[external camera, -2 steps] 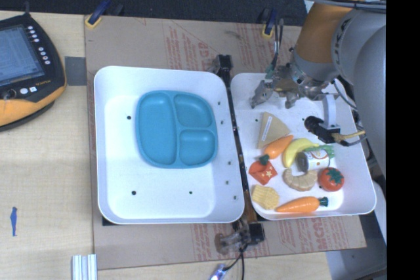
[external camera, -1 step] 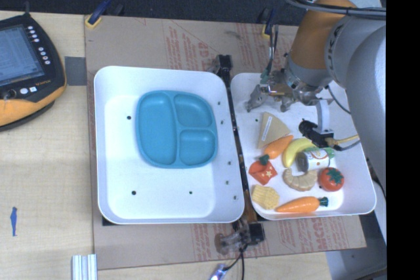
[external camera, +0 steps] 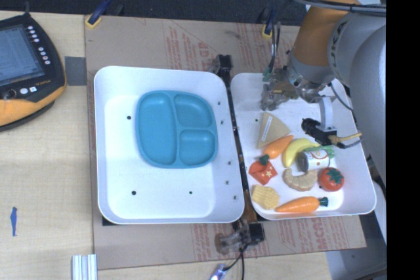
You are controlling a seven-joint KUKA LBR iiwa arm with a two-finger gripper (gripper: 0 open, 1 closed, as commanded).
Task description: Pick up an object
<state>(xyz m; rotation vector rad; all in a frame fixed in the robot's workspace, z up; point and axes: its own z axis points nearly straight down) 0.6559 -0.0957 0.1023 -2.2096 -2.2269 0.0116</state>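
Camera view: sandwich wedge [external camera: 271, 125] below fingers [external camera: 270, 100]

I've got two bins side by side on the bench [external camera: 52, 167]. The left bin [external camera: 111, 141] holds a divided plate [external camera: 176, 128], sitting toward its far edge, roughly centred between the side walls. The right bin [external camera: 246, 92] carries the food pieces, all crowded toward its near edge: a sandwich wedge [external camera: 271, 126] farthest back, a small carrot [external camera: 278, 146] just in front of it, a banana [external camera: 295, 150] to its right. A pepper [external camera: 263, 172] sits by the left wall, a cracker [external camera: 265, 196] in the near-left corner, a long carrot [external camera: 300, 205] along the near edge, a tomato [external camera: 331, 178] by the right wall. My gripper [external camera: 274, 96] is over the far-left corner. A teach pendant [external camera: 23, 72] lies at the bench's left edge.
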